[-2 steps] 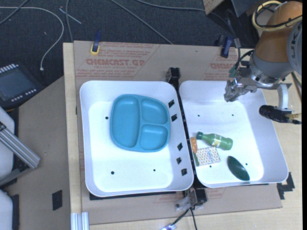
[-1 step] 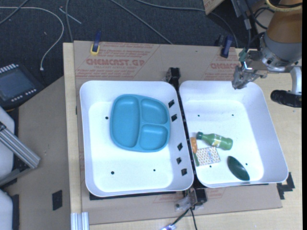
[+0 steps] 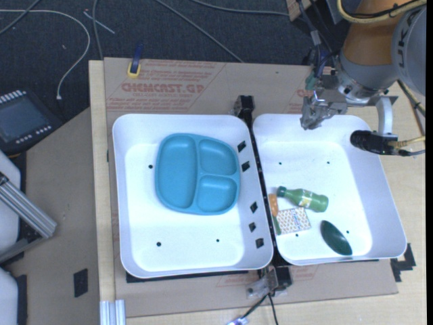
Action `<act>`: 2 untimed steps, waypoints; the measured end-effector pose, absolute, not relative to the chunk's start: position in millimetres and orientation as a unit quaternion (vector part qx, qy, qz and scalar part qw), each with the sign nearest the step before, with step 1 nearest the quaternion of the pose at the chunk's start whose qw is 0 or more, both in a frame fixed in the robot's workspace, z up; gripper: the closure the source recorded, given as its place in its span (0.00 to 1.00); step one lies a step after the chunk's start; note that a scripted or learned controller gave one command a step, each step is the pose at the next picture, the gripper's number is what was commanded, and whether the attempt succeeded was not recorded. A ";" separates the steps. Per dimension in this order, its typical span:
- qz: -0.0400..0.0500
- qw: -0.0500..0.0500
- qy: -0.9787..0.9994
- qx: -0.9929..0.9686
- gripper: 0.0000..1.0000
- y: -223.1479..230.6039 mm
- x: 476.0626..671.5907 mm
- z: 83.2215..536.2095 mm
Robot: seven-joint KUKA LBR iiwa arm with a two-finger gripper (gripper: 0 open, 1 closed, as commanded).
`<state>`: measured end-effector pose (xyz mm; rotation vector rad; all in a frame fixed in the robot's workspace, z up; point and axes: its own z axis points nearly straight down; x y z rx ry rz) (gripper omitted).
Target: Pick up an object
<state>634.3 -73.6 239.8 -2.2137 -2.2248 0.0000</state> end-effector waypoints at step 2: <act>-0.002 0.000 -0.709 -0.705 1.00 31.4 648.0 235.2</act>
